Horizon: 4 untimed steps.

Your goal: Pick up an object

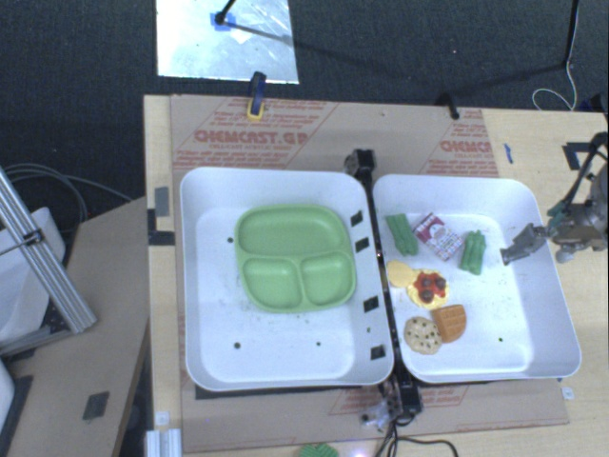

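Even overhead light is washing the two white bins [285,369] nearly shadowless, glare is flaring off a foil sheet [226,27] up top, and the grainy frame is softening toward its edges.

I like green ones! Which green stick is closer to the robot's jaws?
The right green stick, past the red packet. It lies nearest the gripper; the other green stick sits near the bins' divider.

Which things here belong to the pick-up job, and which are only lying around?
For the job: gripper; green pieces, red packet, yellow piece, berries, cookie, waffle, all in the right bin.

Lying about: green tray in the left bin; foil sheet; yellow clamp.
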Each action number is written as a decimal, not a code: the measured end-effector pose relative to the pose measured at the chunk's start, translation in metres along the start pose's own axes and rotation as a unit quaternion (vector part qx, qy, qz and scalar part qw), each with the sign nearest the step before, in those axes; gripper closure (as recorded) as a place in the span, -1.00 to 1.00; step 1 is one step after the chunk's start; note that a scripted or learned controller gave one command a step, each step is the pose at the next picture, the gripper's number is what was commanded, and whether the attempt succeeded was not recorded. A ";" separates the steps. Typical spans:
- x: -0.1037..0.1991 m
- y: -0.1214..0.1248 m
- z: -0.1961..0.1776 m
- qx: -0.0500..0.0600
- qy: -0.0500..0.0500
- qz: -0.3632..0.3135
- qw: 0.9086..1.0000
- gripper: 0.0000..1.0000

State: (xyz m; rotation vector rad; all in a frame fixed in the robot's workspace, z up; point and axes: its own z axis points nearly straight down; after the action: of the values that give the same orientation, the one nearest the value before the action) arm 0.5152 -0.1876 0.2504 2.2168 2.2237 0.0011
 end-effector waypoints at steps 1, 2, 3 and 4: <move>0.052 -0.022 0.044 0.002 0.002 -0.002 1.000 -1.00; 0.077 -0.014 0.087 0.002 0.001 -0.002 1.000 -1.00; 0.055 -0.020 0.170 0.001 0.000 0.002 1.000 -1.00; 0.056 -0.018 0.155 -0.001 0.000 0.001 1.000 1.00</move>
State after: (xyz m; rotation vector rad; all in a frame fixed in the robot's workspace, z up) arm 0.4973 -0.1317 0.0950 2.2182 2.2198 0.0030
